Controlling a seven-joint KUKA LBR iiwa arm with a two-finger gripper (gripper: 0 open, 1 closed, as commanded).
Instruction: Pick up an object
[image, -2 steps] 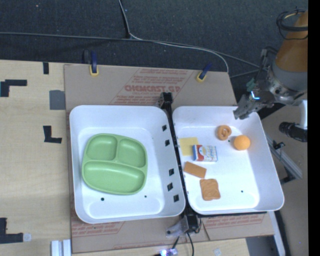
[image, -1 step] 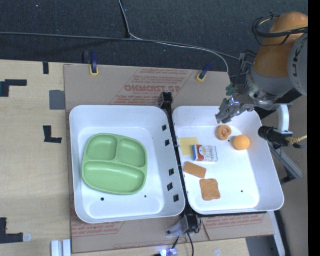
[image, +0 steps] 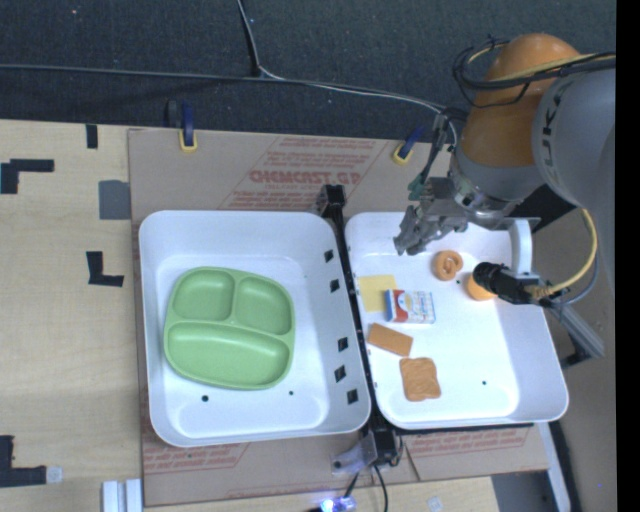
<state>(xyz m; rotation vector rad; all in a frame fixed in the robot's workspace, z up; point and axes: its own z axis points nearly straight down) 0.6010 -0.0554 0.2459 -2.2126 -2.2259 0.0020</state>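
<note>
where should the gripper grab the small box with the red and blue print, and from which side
Take the small box across its two long edges, coming straight down from above. It lies flat, and its left end touches the yellow slice, so closing across the short width looks safest.

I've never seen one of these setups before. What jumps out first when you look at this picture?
Probably the bright green divided plate, lying alone in the left white bin. Next, the big grey arm with its orange band leaning in from the right, its hand hanging over the far corner of the right bin. That bin holds small toy foods, such as an orange doughnut.
</note>
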